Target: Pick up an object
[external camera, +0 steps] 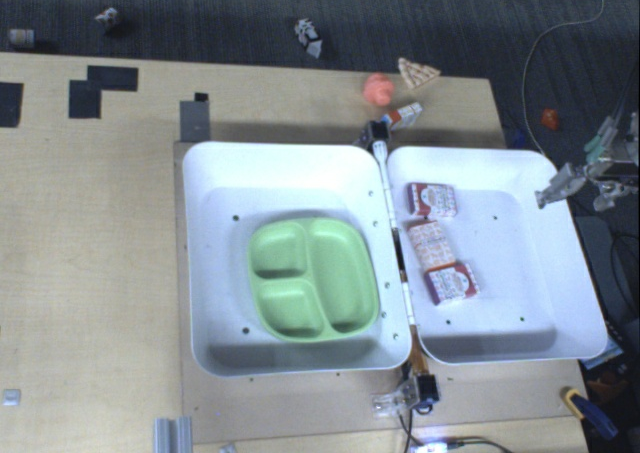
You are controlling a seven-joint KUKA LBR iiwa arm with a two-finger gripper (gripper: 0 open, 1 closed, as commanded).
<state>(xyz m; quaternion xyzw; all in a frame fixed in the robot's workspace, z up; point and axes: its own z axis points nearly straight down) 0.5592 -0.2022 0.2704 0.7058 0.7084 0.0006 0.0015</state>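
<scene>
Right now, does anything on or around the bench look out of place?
Yes. A pink ball and a pizza-slice toy lie on the bench behind the bins, not in them, and small items are scattered on the carpet.

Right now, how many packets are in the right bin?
3, in a column along its left side: top packet, middle packet, bottom packet. None seem hidden.

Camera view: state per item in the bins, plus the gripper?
green divided plate: flat in left bin, right side up
top packet: flat in right bin, untouched
middle packet: flat, below the top packet
bottom packet: flat, slightly angled
gripper: at the right bin's right rim, holding nothing
</scene>
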